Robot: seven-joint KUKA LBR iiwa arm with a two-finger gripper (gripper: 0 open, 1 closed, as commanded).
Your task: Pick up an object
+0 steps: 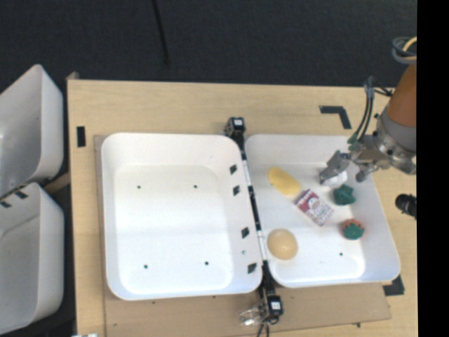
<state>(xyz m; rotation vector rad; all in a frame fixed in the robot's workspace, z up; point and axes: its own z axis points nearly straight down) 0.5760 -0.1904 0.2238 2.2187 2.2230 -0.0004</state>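
Nearest to the camera, in the right bin (pixel 379 269), a round tan ball (pixel 283 244) lies close to the divider between the two bins. Taking the dark green object (pixel 344 196) as the landmark: the tan ball is toward the camera and well to the left of it; a red-and-green small toy (pixel 352 229) is just toward the camera from it; a flat packet with red print (pixel 313 207) lies beside it on the left, with its long axis slanted; a yellow lemon-like piece (pixel 284 181) is further left and a little farther back.

Farthest, the jaws (pixel 344 170) hang just behind and above this dark green object, very near, perhaps touching it. They look spread apart, with one grey finger reaching left and nothing visible between them. I judge the green object the likely target: it lies directly under the jaws, slightly toward the camera, so a short descent should meet it. The left bin (pixel 112 209) on the desk (pixel 175 107) is well apart from the landmark.
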